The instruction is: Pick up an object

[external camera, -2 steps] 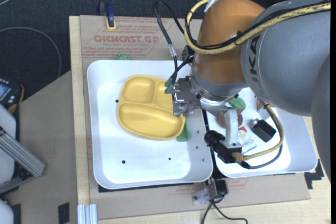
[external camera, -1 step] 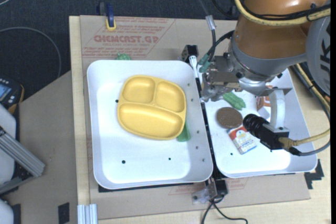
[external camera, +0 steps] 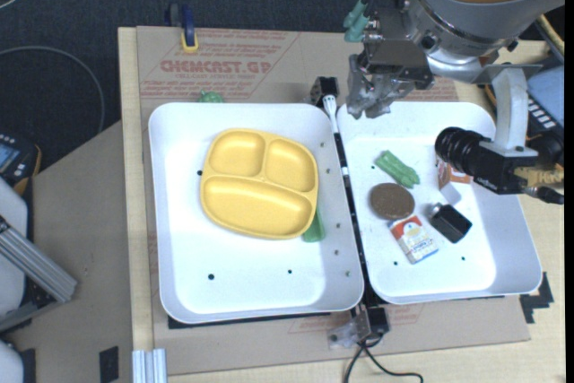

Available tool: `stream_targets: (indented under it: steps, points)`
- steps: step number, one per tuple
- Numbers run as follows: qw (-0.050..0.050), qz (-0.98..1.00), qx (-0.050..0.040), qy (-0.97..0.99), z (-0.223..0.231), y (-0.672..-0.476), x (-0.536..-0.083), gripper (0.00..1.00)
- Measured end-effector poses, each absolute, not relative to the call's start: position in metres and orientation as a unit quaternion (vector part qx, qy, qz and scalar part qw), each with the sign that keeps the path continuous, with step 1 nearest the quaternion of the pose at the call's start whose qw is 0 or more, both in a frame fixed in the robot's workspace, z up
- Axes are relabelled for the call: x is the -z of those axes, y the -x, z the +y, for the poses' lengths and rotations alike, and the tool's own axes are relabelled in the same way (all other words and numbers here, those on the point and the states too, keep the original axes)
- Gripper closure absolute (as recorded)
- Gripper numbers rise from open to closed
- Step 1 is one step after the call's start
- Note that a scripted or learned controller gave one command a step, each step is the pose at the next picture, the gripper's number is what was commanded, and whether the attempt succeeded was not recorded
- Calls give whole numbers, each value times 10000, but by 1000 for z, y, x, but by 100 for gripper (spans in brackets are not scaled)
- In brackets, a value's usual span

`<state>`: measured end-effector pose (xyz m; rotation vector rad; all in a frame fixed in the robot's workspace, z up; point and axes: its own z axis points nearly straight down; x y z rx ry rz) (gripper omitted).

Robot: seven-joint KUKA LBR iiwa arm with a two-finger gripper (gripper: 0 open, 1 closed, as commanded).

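My gripper (external camera: 369, 106) hangs over the far left corner of the right bin (external camera: 502, 278), close to the divider between the bins. Below it in that bin lie a green piece (external camera: 395, 168), a brown round disc (external camera: 392, 201), a small red and white carton (external camera: 415, 239) and a small black block (external camera: 450, 222). An orange-brown thing (external camera: 446, 172) sits at the bin's right and is partly hidden. All of them are nearer the camera than the gripper. I see nothing held in it.
The left bin (external camera: 179, 265) holds a yellow divided plate (external camera: 260, 184), with a green object (external camera: 313, 229) tucked under its right edge. Another small green thing (external camera: 211, 97) lies just beyond that bin's far rim. A blue and yellow clamp (external camera: 187, 27) stands on the board behind.
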<state>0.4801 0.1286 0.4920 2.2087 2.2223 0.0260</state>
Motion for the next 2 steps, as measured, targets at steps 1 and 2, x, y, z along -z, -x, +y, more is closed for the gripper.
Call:
stream_targets:
  steps: [1,2]
  points:
    - [-21,7054,44,-7088,97,-479,-400,100]
    - [12,7076,-11,-7066,99,-480,-415,100]
